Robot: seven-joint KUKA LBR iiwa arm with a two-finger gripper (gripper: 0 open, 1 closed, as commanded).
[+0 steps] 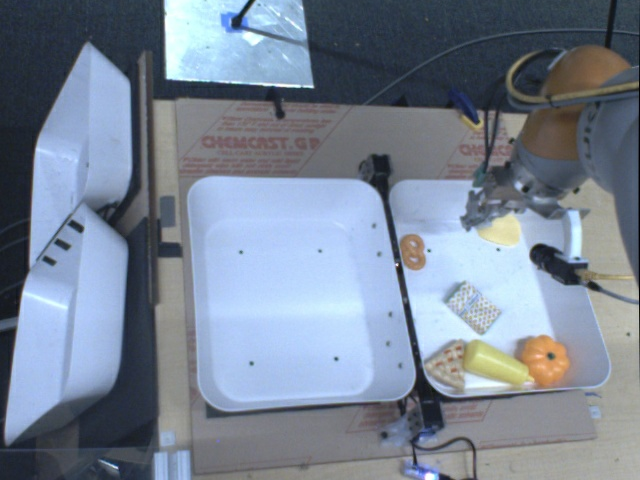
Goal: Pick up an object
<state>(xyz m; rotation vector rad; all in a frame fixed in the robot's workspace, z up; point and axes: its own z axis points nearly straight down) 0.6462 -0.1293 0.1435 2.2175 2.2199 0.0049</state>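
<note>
While the gripper (482,211) sits low at the back of the right bin (590,313), I cannot tell whether it is open or has hold of anything. It is right at the pale yellow piece (503,232), the likely pick target, which lies near the bin's back wall. That wall limits approach room, so a top-down descent makes sense. Other objects sit apart: pretzel (412,251) by the divider, checkered packet (474,307) mid-bin, pizza slice (447,363), yellow pepper (495,362) and small pumpkin (545,359) crowded along the front edge. Left bin (290,288) offers open room.
</note>
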